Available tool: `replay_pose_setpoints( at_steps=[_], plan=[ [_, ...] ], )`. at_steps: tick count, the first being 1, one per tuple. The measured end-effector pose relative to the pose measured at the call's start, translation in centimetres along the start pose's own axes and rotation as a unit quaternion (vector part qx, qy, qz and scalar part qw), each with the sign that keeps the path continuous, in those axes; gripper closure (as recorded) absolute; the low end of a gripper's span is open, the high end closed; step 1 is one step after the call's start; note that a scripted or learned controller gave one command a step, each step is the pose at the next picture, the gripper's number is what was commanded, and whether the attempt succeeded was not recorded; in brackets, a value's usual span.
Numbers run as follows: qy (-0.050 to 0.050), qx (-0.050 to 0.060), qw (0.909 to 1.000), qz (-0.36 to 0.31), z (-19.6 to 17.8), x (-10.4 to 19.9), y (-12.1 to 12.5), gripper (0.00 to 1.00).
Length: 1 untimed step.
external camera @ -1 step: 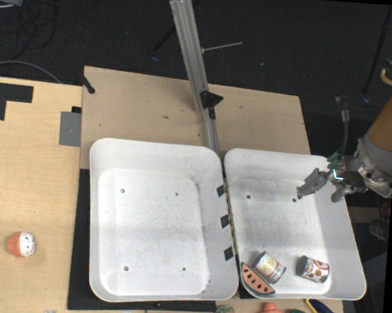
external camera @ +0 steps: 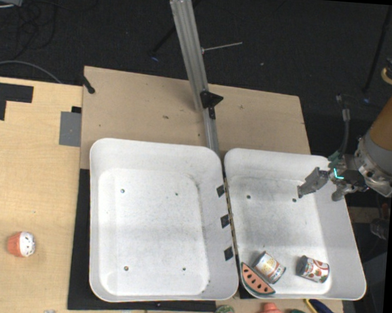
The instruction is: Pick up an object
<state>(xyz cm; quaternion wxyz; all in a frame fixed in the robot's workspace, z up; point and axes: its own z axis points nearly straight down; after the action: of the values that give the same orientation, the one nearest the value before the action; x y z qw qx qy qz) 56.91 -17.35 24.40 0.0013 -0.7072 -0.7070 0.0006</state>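
Two cans [external camera: 269, 266] [external camera: 313, 269] and one watermelon slice [external camera: 257, 281] lie at the right bin's [external camera: 283, 214] near edge, unobstructed. The pincer [external camera: 326, 183] hovers over its far right, spread open, holding nothing.
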Motion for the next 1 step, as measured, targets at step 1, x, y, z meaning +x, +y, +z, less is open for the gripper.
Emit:
replay_pose_setpoints(
  at_steps=[1],
  plan=[
    [0.001, 0.003, 1.0, -0.001, 5.22, 0.7, 0.68, 0.0]
  ],
)
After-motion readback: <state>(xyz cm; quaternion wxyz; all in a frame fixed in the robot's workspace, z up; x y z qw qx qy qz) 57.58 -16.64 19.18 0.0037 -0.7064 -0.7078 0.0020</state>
